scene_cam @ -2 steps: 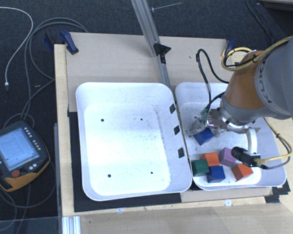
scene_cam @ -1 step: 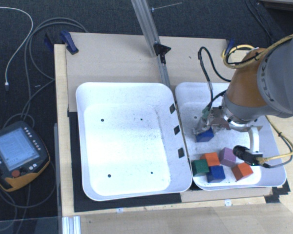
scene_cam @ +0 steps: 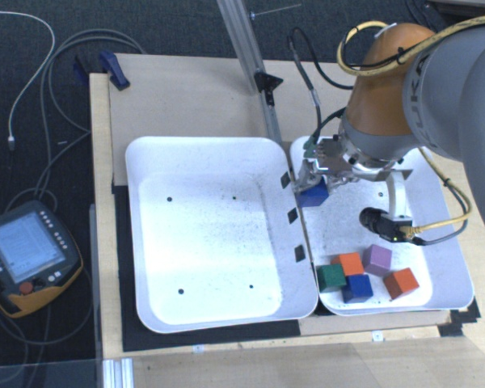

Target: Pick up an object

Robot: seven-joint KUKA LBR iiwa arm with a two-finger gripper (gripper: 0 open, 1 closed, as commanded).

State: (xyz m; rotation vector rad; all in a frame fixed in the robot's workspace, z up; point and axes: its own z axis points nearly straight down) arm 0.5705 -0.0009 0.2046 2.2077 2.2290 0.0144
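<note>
The gripper (scene_cam: 315, 178) is clenched around a blue cube (scene_cam: 313, 193) at the right bin's (scene_cam: 436, 217) left wall, lifting it clear of the near-side blocks (scene_cam: 364, 275).

One fixed camera looks down at a slant from above the bench (scene_cam: 186, 79), far enough to take in both white bins (scene_cam: 145, 160) and surrounding floor.
</note>
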